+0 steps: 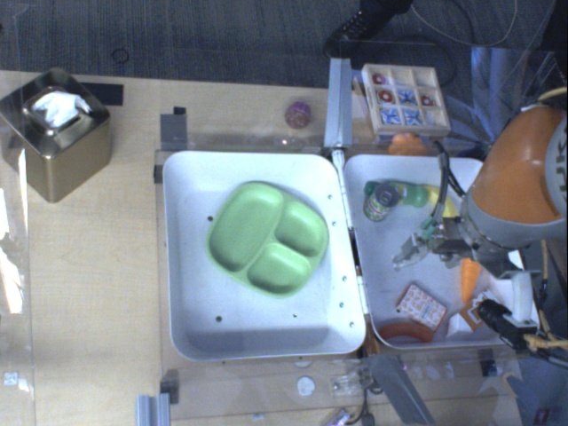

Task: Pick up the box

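The box (pixel 420 305) is small and flat with a red and white pattern, lying tilted near the front of the right bin (pixel 382 229). My gripper (pixel 410 250) hangs over the middle of that bin, a little behind and just left of the box and apart from it. It is open and nothing sits between its fingers. The grey arm with its orange band comes in from the right and hides the bin's right side.
A green can or bottle (pixel 383 199) lies at the back of the right bin, an orange carrot-like piece (pixel 469 279) right of the box, and a reddish dish (pixel 405 332) at the front edge. The left bin (pixel 186 327) holds a green divided plate (pixel 268 237). A tiled box (pixel 404 99) sits behind the bins.
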Controlling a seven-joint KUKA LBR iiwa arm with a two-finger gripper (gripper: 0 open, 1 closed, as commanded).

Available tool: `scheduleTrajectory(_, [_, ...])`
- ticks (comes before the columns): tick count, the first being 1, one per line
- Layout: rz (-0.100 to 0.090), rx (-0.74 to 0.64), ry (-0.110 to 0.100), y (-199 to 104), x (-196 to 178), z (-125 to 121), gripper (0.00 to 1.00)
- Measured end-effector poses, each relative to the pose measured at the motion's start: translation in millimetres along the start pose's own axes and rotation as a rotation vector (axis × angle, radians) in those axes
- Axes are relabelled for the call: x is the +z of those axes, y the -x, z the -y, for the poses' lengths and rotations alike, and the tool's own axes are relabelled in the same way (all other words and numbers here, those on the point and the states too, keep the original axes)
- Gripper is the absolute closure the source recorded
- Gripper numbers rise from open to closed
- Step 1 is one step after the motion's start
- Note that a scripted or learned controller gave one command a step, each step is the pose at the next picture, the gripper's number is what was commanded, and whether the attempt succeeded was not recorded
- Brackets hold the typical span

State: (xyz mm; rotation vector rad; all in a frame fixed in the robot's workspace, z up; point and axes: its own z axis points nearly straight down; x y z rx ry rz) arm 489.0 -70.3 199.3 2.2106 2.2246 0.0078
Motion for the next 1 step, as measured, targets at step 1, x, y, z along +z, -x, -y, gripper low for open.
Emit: scheduleTrajectory(1, [0.000,-0.013,-0.005,41.4,58.8,2.0,0.00])
